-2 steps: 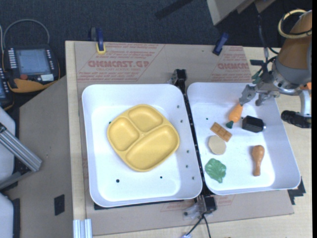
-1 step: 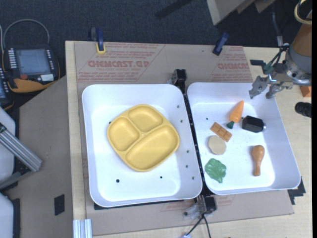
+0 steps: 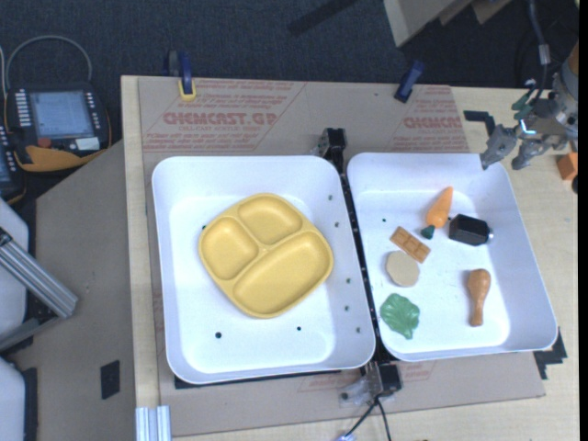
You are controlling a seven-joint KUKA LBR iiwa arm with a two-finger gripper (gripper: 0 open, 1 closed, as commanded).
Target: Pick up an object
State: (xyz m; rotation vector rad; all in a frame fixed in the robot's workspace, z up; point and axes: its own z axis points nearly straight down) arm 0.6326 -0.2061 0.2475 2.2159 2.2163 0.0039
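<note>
- End effector (image 3: 514, 151) sits above the far right corner of the right bin (image 3: 524, 338), fingers spread, nothing between them; well apart from every object.
- No target is fixed; all candidates lie in the right bin: carrot (image 3: 440, 208), black block (image 3: 469, 231), brown wafer (image 3: 410, 243), tan disc (image 3: 401, 268), drumstick (image 3: 478, 294), green leaf (image 3: 400, 313).
- Carrot and black block are nearest the end effector, just beside each other. They look like small toy pieces, so likely light and stiff.
- Carrot: tapered, probably slick plastic; grip across the thick orange body, not the tip.
- Block: flat sides, probably the easiest pinch, across its short width.
- Drumstick: take the narrow shaft; the bulb would likely slip.
- Wafer and disc touch and lie flat, little to grab; poor picks. Leaf looks lumpy, maybe soft.
- Left bin (image 3: 175, 246) holds a yellow divided plate (image 3: 266, 255), too wide for a pinch except at the rim.
- Writing: table (image 3: 138, 200) board reads "CHEMCAST GP" in red, twice, behind each bin. Pendant (image 3: 57, 118) screen at far left is unreadable.
</note>
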